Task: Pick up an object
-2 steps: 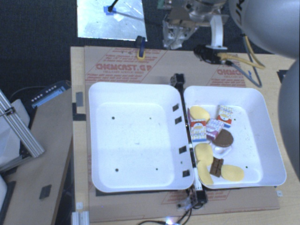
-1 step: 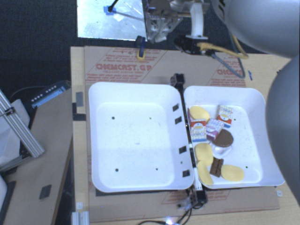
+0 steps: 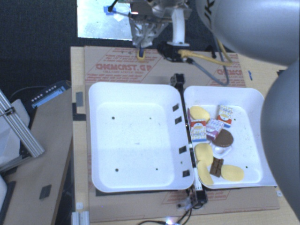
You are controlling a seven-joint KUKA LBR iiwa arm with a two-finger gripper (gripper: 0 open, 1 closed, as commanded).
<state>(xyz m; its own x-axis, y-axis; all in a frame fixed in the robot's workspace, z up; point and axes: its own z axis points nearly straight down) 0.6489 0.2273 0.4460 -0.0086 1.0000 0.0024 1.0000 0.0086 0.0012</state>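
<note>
- Claw point(image 3: 143, 36) high over desk point(image 3: 117, 64), behind the bins; cannot tell its state.
- Items heaped in right bin point(image 3: 255, 125), against divider.
- Risk: crowding spoils the grab.

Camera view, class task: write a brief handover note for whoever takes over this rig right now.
Gripper: raised above the bench's far edge, behind the left bin; nothing visible between its fingers, and whether they are open or shut is unclear.
Objects: small packets, yellow pieces and brown pieces lie clustered in the right bin, near the divider.
Done: nothing picked.
Left: reach into the right bin and pick one object.
</note>
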